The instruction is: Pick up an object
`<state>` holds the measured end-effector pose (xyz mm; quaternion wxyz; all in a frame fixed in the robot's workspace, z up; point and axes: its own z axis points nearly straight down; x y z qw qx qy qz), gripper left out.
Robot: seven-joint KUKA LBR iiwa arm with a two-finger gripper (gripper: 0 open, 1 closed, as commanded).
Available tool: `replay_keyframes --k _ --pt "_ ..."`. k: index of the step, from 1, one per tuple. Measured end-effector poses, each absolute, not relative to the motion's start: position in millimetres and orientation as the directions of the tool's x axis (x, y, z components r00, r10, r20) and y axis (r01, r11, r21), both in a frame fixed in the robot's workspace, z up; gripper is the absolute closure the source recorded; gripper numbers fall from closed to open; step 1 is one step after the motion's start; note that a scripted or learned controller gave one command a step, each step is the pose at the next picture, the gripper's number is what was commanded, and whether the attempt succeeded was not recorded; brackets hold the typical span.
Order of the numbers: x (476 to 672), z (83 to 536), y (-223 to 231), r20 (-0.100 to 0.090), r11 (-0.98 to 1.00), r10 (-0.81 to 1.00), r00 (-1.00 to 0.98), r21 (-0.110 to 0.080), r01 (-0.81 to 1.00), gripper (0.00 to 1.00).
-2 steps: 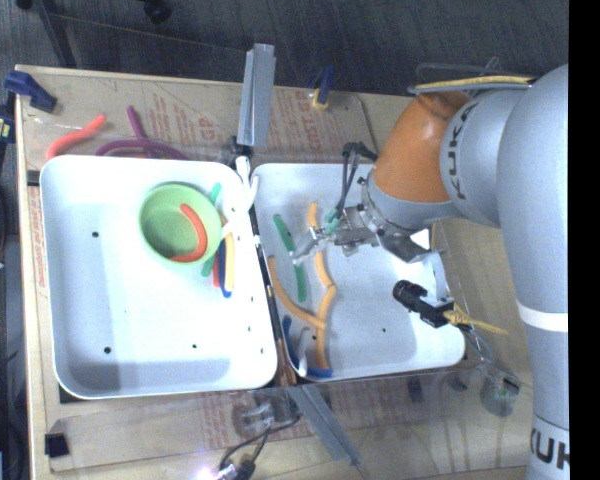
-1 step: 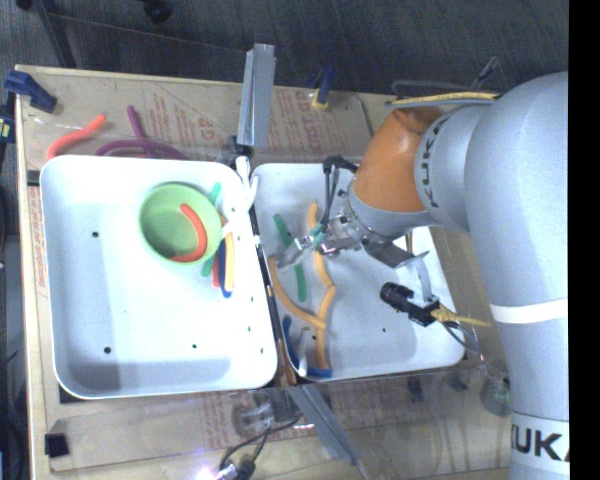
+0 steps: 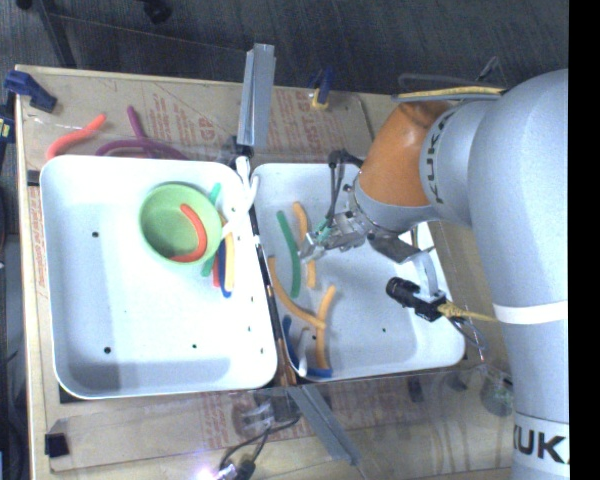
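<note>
Gripper (image 3: 318, 240): low over the upper middle of the right bin (image 3: 435, 343), reaching in from its right edge; whether it is spread or pressed together cannot be told, and nothing is seen held in it.
Arm (image 3: 480, 168): grey, orange band above the wrist, covering the right bin's upper right corner.
Nearest thing: the green strip (image 3: 289, 253), a long curved band lying just left of the gripper tip, running down toward the bin's middle.
Handling, judged: it looks light, thin and bendy, likely to flop and slide on the smooth white floor; a pinch across its narrow width near the upper end, closest to the tip, seems the surest hold.
Next outward: an orange strip (image 3: 302, 226) beside the green one near the bin's upper left, and a longer orange strip (image 3: 310, 313) curving below toward the lower left corner.
Lower left corner: a blue piece (image 3: 298, 353) partly under the orange one, against the bin wall.
Left bin (image 3: 130, 348): a green bowl (image 3: 170, 223) near its upper right corner with a red strip (image 3: 195, 230) curled in it; well apart from the gripper.
</note>
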<state>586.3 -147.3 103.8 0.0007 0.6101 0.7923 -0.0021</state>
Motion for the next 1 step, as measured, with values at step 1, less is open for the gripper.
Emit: replay_keyframes --k 1 --pt "632.5 192.5 -66.1 0.001 0.044 0.999 -0.044 -0.002 0.999 1.0"
